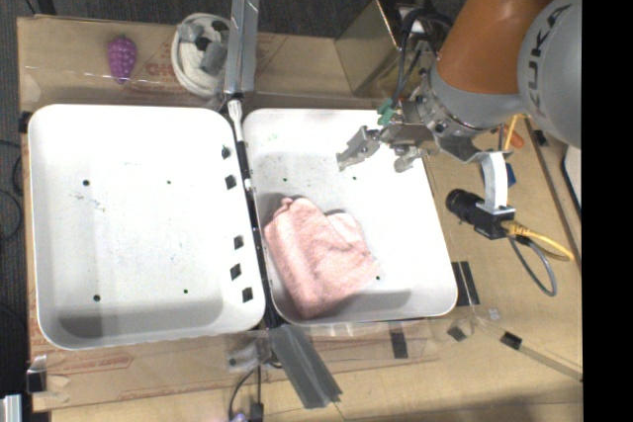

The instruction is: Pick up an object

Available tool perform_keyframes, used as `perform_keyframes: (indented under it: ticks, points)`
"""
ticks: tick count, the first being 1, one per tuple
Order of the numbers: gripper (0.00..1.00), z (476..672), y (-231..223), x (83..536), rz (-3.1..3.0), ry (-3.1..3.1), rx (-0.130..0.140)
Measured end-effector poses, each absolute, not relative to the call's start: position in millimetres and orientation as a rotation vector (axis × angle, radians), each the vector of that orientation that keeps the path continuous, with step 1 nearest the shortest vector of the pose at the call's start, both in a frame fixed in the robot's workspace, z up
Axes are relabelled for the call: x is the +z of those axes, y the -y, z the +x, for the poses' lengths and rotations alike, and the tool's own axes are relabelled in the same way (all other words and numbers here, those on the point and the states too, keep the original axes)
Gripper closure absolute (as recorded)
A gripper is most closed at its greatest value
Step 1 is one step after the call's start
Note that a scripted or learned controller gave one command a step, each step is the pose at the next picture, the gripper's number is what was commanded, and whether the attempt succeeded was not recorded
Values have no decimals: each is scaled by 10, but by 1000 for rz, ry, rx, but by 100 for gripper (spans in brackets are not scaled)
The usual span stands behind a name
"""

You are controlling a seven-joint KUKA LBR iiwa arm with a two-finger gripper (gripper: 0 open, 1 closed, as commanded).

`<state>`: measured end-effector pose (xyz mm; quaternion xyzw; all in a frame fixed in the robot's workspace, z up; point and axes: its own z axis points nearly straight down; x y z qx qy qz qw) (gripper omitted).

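A crumpled pink cloth (315, 254) lies in the right bin (415, 242), against its left wall and toward the front. My gripper (379, 155) hangs over the back part of that bin, up and to the right of the cloth and apart from it. Its fingers (353, 151) are spread open with nothing between them. The grey arm with its orange band comes in from the upper right.
The left bin (129, 222) sits beside the right one, with a row of black clips along the shared wall. Behind the bins on the bench are a purple object (122, 57), a white coil (201, 52) and a brown box (381, 40).
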<state>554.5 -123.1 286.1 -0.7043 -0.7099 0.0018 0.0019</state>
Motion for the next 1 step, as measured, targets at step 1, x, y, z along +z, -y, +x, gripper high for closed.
perform_keyframes:
  ticks: [1]
  points:
    - [0, 5414, 1418, 1792, -2068, 2359, 6]
